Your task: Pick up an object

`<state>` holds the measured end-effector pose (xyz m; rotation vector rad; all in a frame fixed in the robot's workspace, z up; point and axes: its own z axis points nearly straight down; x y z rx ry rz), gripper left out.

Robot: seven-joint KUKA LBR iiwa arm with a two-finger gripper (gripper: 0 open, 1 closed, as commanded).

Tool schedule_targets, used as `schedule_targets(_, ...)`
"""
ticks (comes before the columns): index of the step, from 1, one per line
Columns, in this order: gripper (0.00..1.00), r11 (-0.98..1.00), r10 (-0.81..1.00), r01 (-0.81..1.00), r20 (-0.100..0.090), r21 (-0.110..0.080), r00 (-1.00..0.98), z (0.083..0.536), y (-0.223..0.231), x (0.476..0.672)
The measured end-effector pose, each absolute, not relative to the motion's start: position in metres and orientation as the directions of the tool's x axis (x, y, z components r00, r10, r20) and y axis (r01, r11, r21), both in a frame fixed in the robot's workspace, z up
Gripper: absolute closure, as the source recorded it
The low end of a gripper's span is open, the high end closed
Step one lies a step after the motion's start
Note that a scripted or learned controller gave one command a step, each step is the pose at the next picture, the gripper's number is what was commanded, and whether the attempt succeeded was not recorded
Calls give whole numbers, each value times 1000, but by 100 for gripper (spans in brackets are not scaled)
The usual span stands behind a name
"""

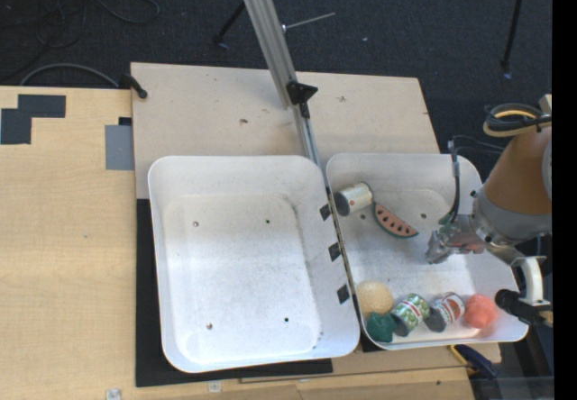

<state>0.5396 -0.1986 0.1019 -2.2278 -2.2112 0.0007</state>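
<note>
The right bin holds several small objects. A silver can lies near its left wall, with a watermelon slice just to its right. Along the front edge lie a beige ball, a dark green lump, a green-labelled can, a red-and-white can and an orange-pink ball. My gripper hangs low over the bare floor in the bin's right half, right of the watermelon slice and above the cans. Nothing shows between its tips.
The left bin stands beside the right one, divided by a wall with black clips. A slanted aluminium rail rises behind the bins. The orange band of my arm sits at the right edge.
</note>
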Motion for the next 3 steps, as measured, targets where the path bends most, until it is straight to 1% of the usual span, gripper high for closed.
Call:
schedule_targets(1,100,-4,1000,1000,0,1,4,144,-200,538)
schedule_targets(2,100,-4,1000,1000,-1,2,4,192,-202,530)
schedule_targets(3,100,1,1000,1000,-1,2,-1,231,-202,531)
